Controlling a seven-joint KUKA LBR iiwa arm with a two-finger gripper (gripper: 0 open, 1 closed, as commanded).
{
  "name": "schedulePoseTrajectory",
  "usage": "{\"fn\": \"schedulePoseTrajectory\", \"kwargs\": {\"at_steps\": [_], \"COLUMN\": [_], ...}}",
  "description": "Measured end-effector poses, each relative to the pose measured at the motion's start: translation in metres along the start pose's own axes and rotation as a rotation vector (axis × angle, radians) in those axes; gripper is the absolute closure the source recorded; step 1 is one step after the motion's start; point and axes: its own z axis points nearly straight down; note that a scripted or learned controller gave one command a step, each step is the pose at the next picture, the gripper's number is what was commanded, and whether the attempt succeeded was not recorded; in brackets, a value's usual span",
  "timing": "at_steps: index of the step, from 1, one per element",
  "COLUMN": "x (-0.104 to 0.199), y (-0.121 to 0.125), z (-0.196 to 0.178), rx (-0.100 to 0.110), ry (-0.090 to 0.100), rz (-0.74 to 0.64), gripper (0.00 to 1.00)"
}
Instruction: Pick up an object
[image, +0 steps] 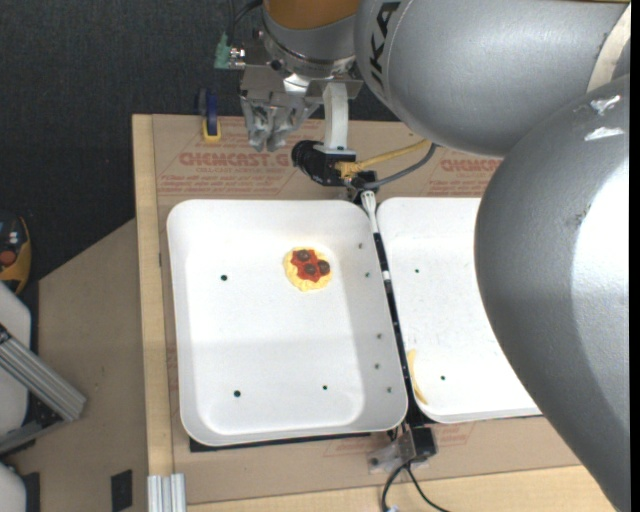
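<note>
A small round yellow object (309, 269) with red and dark spots on top lies in the left white bin (210, 300), toward its far middle. My gripper (268, 132) hangs well above the bench, beyond the far rim of the left bin and up-left of the yellow object. Its grey fingers point down and nothing shows between them. The big grey arm covers much of the right bin (440, 300).
A pale yellowish thing (413, 376) peeks out at the near left edge of the right bin, partly under the arm. A small blue and yellow clamp (210, 114) stands on the brown board behind the left bin. Cables lie at the near edge.
</note>
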Motion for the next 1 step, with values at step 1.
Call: {"fn": "schedulePoseTrajectory", "kwargs": {"at_steps": [1], "x": [-0.0001], "y": [-0.0027], "z": [0.0816], "rx": [0.016], "ry": [-0.005], "rz": [0.002], "gripper": [1.00]}}
